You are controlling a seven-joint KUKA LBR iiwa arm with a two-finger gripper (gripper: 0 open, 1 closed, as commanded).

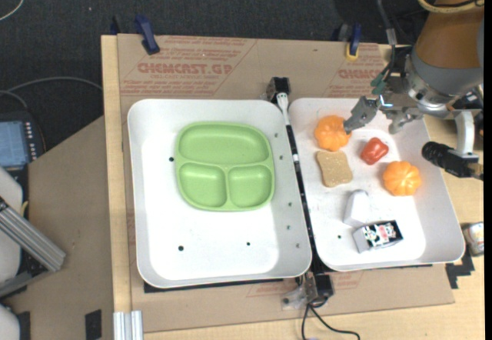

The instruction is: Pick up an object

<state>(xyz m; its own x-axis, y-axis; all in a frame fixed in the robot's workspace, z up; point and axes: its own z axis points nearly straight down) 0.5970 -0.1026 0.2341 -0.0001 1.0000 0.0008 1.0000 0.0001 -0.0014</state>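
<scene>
Nearest the camera, in the right bin (438, 250), a small black-and-white box (378, 235) lies beside a pale grey block (357, 206). Farther back in that bin: a tan bread slice (334, 168), an orange pumpkin-like fruit (402, 178), a red pepper-like piece (374, 150) and a second orange fruit (331, 131). Gripper (378, 119) hovers over the bin's far part, fingers spread apart with nothing between them, one tip just beside the second orange fruit. Left bin (154, 238) holds a green divided tray (225, 166).
</scene>
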